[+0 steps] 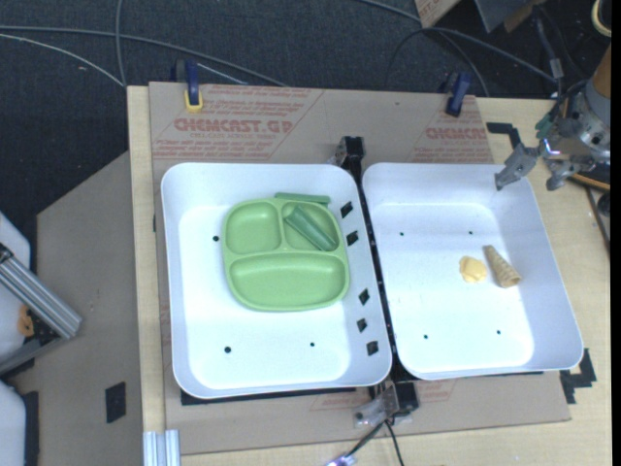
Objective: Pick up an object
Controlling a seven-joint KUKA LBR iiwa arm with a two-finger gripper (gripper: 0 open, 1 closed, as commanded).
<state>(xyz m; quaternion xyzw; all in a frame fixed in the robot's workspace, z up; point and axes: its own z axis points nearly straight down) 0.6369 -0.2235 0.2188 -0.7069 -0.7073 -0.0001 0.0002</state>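
In the right bin (441,348) lie a small yellow piece (473,270) and, just to its right, a tan cone-shaped piece (502,266). The left bin (194,348) holds a green divided plate (284,257) with a darker green object (310,224) in its upper right compartment. My gripper (532,166) hangs at the right bin's far right corner, well above and away from the two small pieces. Its fingers are spread, with nothing between them.
The bins sit on a brown board (291,119) held by blue clamps (193,83) at the back. A black bracket (350,149) stands between the bins at the rear. Cables cross the dark floor behind.
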